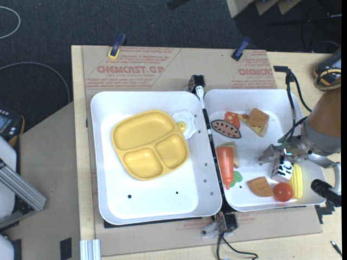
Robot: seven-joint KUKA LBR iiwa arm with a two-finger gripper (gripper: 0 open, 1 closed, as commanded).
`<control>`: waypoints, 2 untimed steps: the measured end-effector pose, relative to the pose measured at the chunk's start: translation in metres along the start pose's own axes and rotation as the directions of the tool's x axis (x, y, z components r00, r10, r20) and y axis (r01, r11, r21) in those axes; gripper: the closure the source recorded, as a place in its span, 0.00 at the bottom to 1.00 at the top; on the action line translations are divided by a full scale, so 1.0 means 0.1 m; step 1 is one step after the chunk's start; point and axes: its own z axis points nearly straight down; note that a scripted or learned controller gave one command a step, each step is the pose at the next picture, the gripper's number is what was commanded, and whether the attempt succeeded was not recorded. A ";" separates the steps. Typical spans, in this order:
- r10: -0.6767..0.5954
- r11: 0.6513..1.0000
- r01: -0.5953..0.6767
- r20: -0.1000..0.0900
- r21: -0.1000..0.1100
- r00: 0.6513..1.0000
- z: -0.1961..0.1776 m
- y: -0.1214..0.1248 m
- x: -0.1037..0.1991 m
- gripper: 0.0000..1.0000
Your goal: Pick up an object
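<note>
The right bin holds several toy foods. An orange carrot lies on a bread slice at the left side. A brown oval piece, a red strawberry and a toast cube sit toward the back. Along the front lie a brown cookie, a red tomato and a yellow corn cob. My gripper hangs low over the right part of this bin, just above the tomato and beside the corn. Nothing shows held in it.
The left bin carries a yellow divided plate with a fried egg toy at its right rim. The arm enters from the right over the bin's wall. Cables run along the right bin's far corner.
</note>
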 end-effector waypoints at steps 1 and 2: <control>0.003 1.000 -0.003 0.005 -0.009 1.000 0.08 0.03 -0.04 0.00; 0.004 1.000 -0.003 0.017 -0.026 1.000 -0.04 0.07 -0.07 1.00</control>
